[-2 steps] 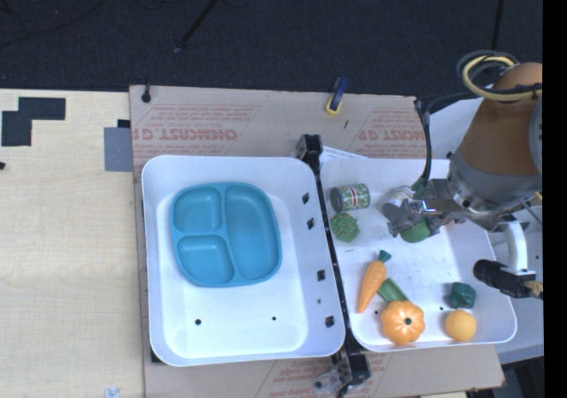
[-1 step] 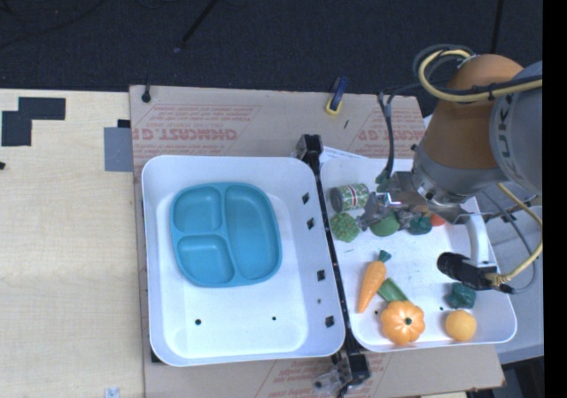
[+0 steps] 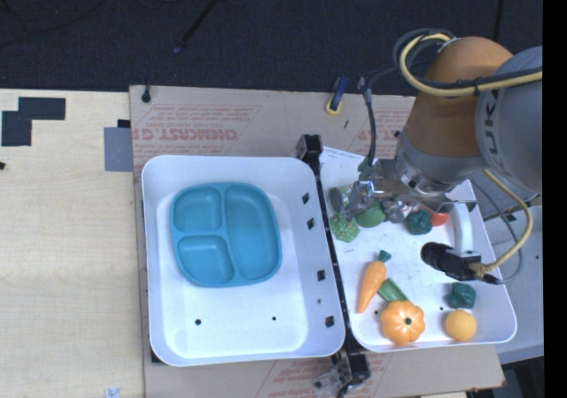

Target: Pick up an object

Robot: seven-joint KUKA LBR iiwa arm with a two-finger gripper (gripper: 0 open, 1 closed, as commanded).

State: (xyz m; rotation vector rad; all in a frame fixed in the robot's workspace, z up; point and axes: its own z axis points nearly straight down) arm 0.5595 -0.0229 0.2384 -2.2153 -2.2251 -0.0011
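A pale wooden bench carries 2 shallow white bins side by side. The grey arm, with its orange band, reaches in from the right and hangs over the upper left part of the right bin. The left bin holds 1 blue plate with 3 compartments. The jaws sit low over a leafy green vegetable and a rounder green piece, near the right bin's left wall. Whether they are open or closed on anything cannot be told. Lower in that bin lie an orange pumpkin, a carrot, a yellow lemon and a small dark green piece.
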